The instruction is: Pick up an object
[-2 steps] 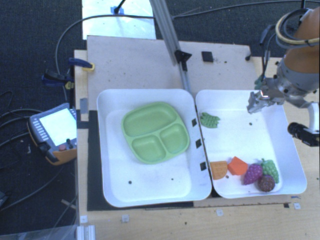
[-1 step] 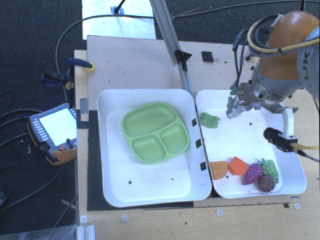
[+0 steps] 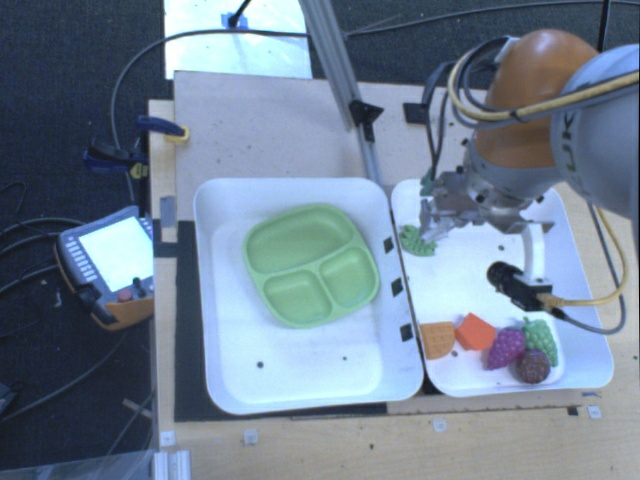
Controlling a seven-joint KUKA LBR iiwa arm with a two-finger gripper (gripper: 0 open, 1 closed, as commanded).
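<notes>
My gripper (image 3: pixel 428 232) hangs low over the left part of the right bin (image 3: pixel 585 298), pointing down and left. A small dark green leafy toy (image 3: pixel 415 241) lies right at its tip, touching or nearly so; I cannot tell if it is held. Along the bin's front edge lie an orange flat piece (image 3: pixel 436 339), an orange-red block (image 3: pixel 477 330), purple grapes (image 3: pixel 506 347), green grapes (image 3: pixel 541 336) and a dark red round piece (image 3: pixel 532 367).
The left bin (image 3: pixel 300 373) holds a light green divided plate (image 3: pixel 311 265). A black cylinder (image 3: pixel 513 285) with a yellow cable sticks out below the wrist. A metal pole (image 3: pixel 335 53) slants across the back. A handheld pendant (image 3: pixel 108 266) lies on the floor at the left.
</notes>
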